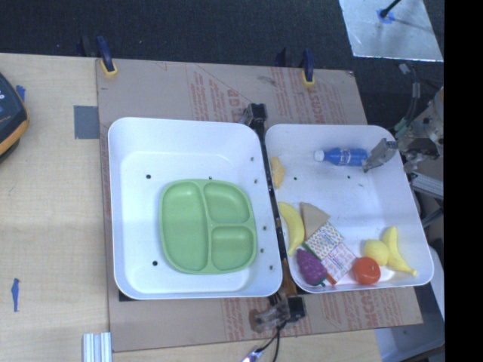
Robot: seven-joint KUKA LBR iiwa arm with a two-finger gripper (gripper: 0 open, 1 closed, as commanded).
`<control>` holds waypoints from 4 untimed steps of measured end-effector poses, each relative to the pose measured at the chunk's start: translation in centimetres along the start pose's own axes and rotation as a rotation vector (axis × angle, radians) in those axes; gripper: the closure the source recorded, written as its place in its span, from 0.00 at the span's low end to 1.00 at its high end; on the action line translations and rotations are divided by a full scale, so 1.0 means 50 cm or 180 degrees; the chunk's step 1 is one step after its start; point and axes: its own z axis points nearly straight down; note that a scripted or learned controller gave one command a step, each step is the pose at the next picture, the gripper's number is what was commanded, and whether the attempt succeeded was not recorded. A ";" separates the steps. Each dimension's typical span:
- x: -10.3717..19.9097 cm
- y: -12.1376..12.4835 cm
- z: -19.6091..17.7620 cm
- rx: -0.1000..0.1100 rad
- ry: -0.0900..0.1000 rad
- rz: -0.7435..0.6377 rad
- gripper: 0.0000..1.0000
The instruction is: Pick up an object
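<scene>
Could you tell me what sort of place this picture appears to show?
Probably a robotics lab bench set up for pick-up trials. Two white bins sit on clamped cardboard, one holding a green divided plate, the other toy food and a blue bottle, with a gripper reaching in.

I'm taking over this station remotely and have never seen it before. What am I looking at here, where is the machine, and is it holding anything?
This is one fixed camera above a wooden bench, looking down at a slant. Two shallow white bins sit side by side on cardboard. The left bin holds a green divided plate. The right bin holds toy food: a banana, a wedge-shaped piece, a purple item, a patterned packet, a red ball and a yellow piece, plus a blue bottle lying near the back. The machine is a robot arm reaching in from the right; its gripper sits at the bottle's end. I cannot tell whether it grips the bottle.
</scene>
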 end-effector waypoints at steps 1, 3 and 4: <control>0.039 0.103 0.256 0.0011 0.0003 -0.0002 0.00; 0.100 0.141 0.255 0.0029 0.0004 0.0010 0.00; -0.017 0.145 0.169 -0.0008 -0.0002 0.0008 0.00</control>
